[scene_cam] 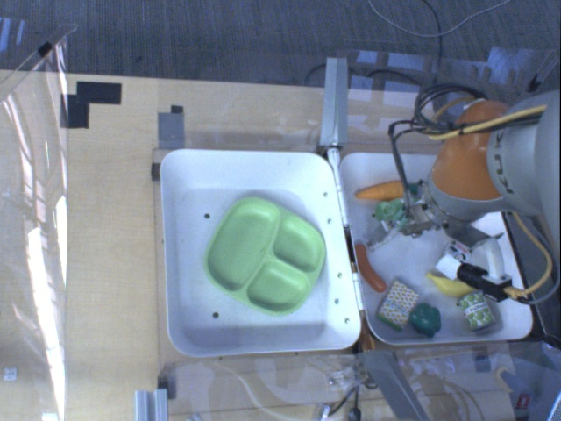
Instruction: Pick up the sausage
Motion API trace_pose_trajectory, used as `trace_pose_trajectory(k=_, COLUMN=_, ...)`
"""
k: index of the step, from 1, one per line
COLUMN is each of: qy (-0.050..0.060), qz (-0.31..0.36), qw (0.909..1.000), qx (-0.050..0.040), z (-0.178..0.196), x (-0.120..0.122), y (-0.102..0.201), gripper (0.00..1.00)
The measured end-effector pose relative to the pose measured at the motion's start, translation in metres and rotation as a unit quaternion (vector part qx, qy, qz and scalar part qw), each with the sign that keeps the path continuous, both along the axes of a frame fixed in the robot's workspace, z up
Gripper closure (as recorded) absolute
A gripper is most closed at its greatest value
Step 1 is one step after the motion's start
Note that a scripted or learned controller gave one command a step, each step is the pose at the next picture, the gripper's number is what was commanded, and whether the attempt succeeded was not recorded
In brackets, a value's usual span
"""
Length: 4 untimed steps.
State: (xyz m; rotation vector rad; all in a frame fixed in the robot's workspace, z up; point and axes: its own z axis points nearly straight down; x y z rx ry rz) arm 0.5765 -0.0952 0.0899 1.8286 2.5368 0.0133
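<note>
Gripper [396, 220] in the right bin [517, 330], fingers slightly apart w/ nothing between them. Sausage [370, 267] lies just below-left of it, near the bin's left wall; carrot [379, 190] just above.

Grey arm [526, 152], orange band [465, 165], black and yellow cables [438, 112]

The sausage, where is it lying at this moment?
The sausage lies in the right bin, close to its left wall, below the carrot and up-left of the checkered packet.
</note>
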Motion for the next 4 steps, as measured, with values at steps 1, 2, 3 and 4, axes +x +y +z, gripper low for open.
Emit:
trace_pose_trajectory(k=1, qy=-0.001, qz=0.015, qw=0.9999, qx=-0.0011, z=0.001, x=-0.04, y=0.005, gripper=0.0)
trace_pose_trajectory(k=2, qy=0.001, qz=0.006, qw=1.0, qx=-0.0001, z=0.0, x=0.015, y=0.004, gripper=0.0)
trace_pose_trajectory(k=3, qy=-0.001, qz=0.112, qw=0.9937, qx=-0.0026, z=0.001, x=-0.032, y=0.004, gripper=0.0)
trace_pose_trajectory(k=4, qy=0.005, qz=0.114, qw=0.9934, qx=-0.0009, z=0.021, x=-0.042, y=0.004, gripper=0.0)
